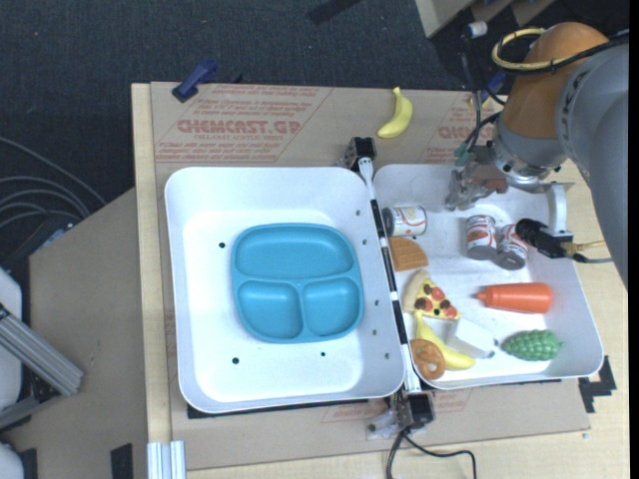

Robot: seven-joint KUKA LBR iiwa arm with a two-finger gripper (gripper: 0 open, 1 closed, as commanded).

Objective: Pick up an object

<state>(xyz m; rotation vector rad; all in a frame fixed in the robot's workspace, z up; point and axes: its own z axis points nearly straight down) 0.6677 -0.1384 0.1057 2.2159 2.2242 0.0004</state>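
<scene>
The right bin (589, 312) holds several toy foods. Among them are a small can on its side (406, 221), a red-and-white can (482, 235), an orange carrot (514, 296), green grapes (530, 344), a pizza slice (434, 298), a banana (449, 355) and a brown bread slice (407, 255). My gripper (471, 188) hangs low over the bin's far part. It sits just above and left of the red-and-white can, with the orange-banded wrist (544, 108) behind it. I see nothing held in it.
The left bin (195, 297) bears a blue divided plate (297, 280). A second yellow banana (396, 115) lies on the board beyond the bins. A blue clip (194, 81) sits at the board's far left corner. Cables hang by the wrist.
</scene>
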